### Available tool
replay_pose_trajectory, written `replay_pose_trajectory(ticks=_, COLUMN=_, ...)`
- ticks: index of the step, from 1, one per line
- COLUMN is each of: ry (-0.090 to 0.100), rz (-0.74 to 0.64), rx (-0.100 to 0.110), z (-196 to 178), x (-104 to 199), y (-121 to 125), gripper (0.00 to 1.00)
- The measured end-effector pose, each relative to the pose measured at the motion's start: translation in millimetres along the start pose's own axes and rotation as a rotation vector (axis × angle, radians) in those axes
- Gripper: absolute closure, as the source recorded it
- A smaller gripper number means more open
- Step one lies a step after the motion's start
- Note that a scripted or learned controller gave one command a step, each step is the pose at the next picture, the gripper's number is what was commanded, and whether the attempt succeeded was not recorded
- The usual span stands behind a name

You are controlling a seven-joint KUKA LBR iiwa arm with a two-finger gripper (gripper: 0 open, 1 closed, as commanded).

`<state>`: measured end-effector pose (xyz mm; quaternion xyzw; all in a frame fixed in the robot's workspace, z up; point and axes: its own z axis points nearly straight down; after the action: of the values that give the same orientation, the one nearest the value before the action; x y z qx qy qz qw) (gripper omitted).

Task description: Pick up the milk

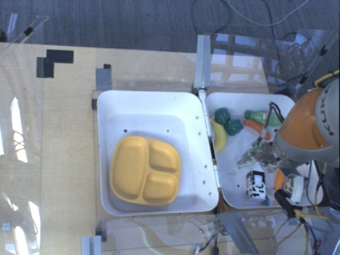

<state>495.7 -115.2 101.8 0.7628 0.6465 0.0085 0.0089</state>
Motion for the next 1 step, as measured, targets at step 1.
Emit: replay_pose_trajectory(ticks=1, ry=0.001, rz=-0.003, rx=-0.005, z=-10.8, x=1.2, y=2.2, gripper=1.00)
